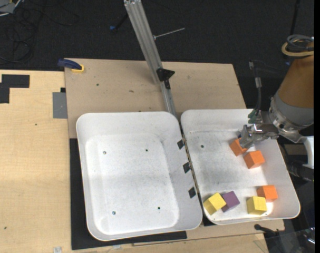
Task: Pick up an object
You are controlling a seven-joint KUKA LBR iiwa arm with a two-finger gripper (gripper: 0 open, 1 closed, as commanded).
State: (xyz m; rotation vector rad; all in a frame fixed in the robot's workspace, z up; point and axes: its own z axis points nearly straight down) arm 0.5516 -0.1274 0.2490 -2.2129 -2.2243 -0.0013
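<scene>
Look at the end effector over the upper right part of the right bin: an orange block sits right at its tip, touching or just under it, but you cannot tell whether it is gripped. A second orange block lies just beside. Along the bin's near edge you have a yellow block touching a purple block, then another yellow block against a third orange block. The left bin sits alongside.

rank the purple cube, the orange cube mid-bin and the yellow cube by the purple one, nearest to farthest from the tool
From the tool:
1. Orange cube, mid-bin, just below it.
2. Purple cube, near the bin's front edge.
3. Yellow cube, left of the purple one.
</scene>
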